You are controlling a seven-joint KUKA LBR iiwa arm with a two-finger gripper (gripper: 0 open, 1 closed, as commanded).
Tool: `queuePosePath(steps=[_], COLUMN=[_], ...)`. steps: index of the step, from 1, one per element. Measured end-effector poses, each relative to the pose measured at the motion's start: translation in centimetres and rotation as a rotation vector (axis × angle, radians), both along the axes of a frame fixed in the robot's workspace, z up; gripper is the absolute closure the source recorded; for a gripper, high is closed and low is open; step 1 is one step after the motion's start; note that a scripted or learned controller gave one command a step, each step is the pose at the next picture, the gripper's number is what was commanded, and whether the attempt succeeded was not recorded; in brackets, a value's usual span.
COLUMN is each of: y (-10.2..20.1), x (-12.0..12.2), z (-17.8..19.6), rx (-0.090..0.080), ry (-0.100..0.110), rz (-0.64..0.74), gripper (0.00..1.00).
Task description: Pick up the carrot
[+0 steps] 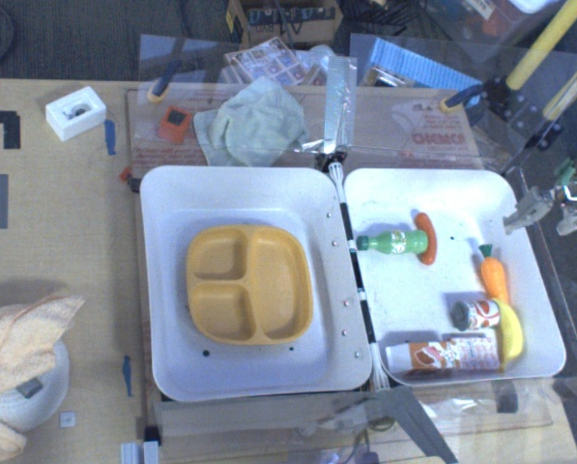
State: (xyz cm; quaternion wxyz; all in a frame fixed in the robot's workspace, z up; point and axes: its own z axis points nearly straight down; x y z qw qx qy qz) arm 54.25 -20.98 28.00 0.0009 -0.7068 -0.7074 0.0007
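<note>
Small orange carrot with green top [494, 275] lying near right wall of right white bin [433, 193], just above yellow banana [509, 330]. Pincer [544, 208] beyond bin's right rim; open or closed: cannot tell.

Pale grey metal gripper [542, 208] at the right edge, small greenish fitting, jaws indistinct

Robotics lab, paired white bins [162, 288] (toy food), cable clutter [278, 8]

Two bins [172, 201]; one tray [250, 285], one carrot [494, 276], one banana [509, 331], one bottle [394, 243], one sausage [425, 237], one can [474, 313].
</note>
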Motion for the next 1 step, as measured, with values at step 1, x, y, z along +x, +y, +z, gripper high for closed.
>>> queuePosePath(steps=[1], y=[-1.44], x=[0.19], z=[-10.43], rx=[0.0], ry=[-0.001], rz=[0.018], gripper=[0.0])
